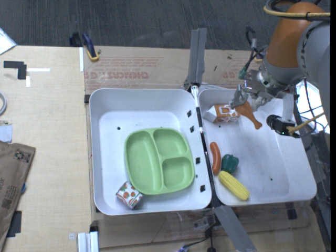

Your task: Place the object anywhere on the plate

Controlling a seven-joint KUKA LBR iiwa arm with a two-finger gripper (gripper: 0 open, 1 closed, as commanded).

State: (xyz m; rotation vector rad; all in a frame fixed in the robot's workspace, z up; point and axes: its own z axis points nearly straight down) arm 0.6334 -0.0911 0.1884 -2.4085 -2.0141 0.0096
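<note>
A green divided plate [157, 161] lies in the left bin [105, 135]. A small patterned carton [129, 195] rests beside the plate's front left corner, off the plate. My gripper [240, 97] hangs over the back of the right bin [275, 164], just above a white and orange carton [223, 113] lying on its side. A brown drumstick [251, 114] lies right beside that carton, under the wrist. Whether the gripper touches either one is unclear.
Further forward in the right bin lie a red sausage [214, 157], a green pepper [229, 163] and a yellow corn cob [233, 185]. A raised divider [199, 135] separates the two bins. Cables [294, 125] hang off the wrist at the right.
</note>
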